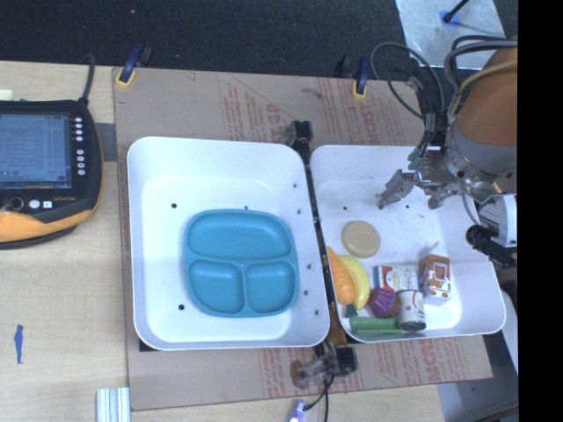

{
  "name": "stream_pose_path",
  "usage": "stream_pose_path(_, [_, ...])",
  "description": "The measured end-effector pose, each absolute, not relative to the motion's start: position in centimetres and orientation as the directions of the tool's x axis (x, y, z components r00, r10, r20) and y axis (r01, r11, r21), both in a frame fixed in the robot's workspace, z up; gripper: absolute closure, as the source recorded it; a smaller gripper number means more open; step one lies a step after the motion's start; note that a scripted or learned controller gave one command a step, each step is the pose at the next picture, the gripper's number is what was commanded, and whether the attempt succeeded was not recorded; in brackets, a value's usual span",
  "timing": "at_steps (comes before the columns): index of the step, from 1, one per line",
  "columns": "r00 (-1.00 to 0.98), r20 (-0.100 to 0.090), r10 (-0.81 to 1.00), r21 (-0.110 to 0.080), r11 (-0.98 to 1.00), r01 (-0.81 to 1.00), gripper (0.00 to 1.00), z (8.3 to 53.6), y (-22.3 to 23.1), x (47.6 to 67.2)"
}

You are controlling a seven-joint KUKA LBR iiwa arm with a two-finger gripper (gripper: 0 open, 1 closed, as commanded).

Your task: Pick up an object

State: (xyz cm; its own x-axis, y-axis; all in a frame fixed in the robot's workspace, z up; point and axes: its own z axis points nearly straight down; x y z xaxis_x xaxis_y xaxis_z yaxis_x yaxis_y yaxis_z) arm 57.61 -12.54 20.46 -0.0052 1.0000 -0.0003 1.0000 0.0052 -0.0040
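End effector (413, 190), fingers spread and gripping nothing, is hovering over the right bin (334, 170); the nearest object, a tan round cookie (361, 238), is lying at its seven o'clock, well apart.

I am seeing a blue divided tray (239, 260) sitting in the white left bin (149, 236), a yellow banana (355, 278), and a tan disc (361, 237).

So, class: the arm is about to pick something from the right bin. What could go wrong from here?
The banana, carrot, purple item and cartons crowd the bin's near edge, so a grab may knock neighbours or catch two. The gripper sits above bare floor, away from the pile. The flat round disc may slip.
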Motion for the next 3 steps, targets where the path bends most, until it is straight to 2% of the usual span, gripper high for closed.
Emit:
stream_pose_path(1, [-0.006, -0.001, 1.000, -0.006, 0.006, 1.000, 0.00, 9.1, -10.5, 57.6])
stream_pose_path(2, [-0.010, -0.004, 1.000, -0.005, 0.010, 1.000, 1.00, 10.2, -10.6, 57.7])
stream_pose_path(3, [-0.009, -0.004, 1.000, -0.005, 0.009, 1.000, 0.00, 10.2, -10.6, 57.7])
